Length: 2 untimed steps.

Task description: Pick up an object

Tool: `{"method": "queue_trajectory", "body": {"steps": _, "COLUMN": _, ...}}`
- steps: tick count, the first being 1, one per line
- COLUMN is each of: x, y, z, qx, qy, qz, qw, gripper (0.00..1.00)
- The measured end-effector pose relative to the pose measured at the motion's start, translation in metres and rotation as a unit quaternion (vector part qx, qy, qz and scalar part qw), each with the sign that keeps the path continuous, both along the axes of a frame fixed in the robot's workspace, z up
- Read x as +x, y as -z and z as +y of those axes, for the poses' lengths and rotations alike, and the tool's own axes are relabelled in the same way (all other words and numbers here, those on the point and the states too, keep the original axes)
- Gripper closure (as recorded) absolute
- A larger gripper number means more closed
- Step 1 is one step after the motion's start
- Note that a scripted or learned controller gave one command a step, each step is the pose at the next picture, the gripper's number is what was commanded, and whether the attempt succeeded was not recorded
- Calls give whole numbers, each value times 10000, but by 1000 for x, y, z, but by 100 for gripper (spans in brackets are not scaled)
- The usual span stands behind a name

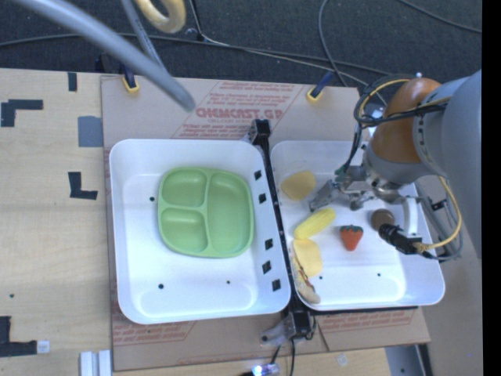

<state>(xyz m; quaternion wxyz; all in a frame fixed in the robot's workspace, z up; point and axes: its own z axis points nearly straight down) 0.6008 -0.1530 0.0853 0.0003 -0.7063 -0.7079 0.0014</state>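
The wooden counter point(47, 233) has a wide bare stretch on the far left. Next comes the left bin point(129, 288). A green plate point(207, 213) with three sections sits in the middle of it, with white floor showing all around, most of it near the front edge.

A black divider point(270, 218) runs between the two bins. Just past it is the right bin point(427, 292). A pale round yellow piece point(298, 185) lies near the back left. In front of it is a bright yellow piece point(313, 224), tilted. Nearer the front, a flat yellow piece point(308, 257) lies close to the left wall, touching a brownish bit point(307, 290) by the front corner. A small red strawberry point(351, 237) sits near the middle of the bin, apart from the yellow pieces. The front right of this bin has plain white floor.

The claw point(338, 194) hangs over the back middle of the right bin, just above the bright yellow piece and the strawberry. I cannot tell if it is open or closed. The grey arm point(462, 131) with its orange band point(399, 124) covers the bin's right side.
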Motion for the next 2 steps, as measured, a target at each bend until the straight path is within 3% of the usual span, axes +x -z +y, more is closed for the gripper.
{"method": "queue_trajectory", "body": {"steps": 1, "x": 1, "y": -13, "z": 0, "qx": -1, "qy": 0, "qz": -12, "qw": 10000, "gripper": 100}}
{"method": "queue_trajectory", "body": {"steps": 2, "x": 2, "y": -55, "z": 1, "qx": 5, "qy": 4, "qz": -23, "qw": 10000, "gripper": 100}}
